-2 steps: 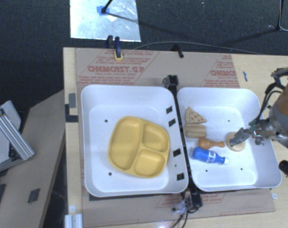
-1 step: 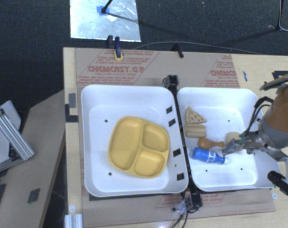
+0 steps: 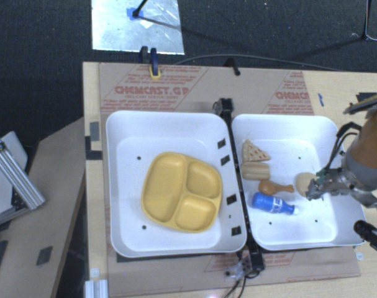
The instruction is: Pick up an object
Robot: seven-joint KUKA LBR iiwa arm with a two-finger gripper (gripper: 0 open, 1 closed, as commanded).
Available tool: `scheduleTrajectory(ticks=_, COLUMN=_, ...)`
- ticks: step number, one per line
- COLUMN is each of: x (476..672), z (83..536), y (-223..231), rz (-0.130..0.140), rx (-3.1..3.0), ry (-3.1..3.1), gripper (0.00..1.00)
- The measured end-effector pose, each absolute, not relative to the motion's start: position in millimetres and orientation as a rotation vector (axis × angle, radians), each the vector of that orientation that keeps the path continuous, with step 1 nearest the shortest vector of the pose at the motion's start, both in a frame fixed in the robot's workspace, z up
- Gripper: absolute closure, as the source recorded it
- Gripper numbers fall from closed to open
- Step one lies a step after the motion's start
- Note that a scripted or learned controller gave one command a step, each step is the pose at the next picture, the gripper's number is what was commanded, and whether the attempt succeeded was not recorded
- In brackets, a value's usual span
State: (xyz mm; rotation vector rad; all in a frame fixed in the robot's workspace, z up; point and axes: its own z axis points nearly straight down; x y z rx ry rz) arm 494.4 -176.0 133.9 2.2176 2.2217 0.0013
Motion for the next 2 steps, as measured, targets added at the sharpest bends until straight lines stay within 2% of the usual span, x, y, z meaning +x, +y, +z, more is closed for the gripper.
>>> scheduleTrajectory(ticks=1, x=497.2, z=198, y=-179, rz=0.006, rx=2.211, ry=2.220, gripper=1.00)
scheduleTrajectory(ticks=2, x=499.0, z=236, y=-180, rz=0.005, rx=2.212, ry=2.222, gripper=1.00)
